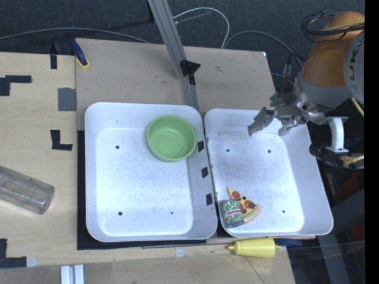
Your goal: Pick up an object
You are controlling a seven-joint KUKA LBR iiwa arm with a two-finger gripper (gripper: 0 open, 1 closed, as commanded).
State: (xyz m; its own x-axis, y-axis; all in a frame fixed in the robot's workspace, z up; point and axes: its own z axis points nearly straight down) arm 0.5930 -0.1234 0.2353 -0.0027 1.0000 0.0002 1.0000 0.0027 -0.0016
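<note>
Though blurry, hand (272, 127) prob. open, empty.

So the worktop (136, 76) is a light wood board with some black tape marks along its left edge. Two shallow white bins sit side by side in the middle, touching: left bin (100, 176) and right bin (296, 176). A clear plastic tube (23, 189) lies on its side by the left edge. A yellow squeeze bottle (256, 247) lies at the front edge, just beside the right bin. A grey pole (172, 40) rises from the back.
</note>
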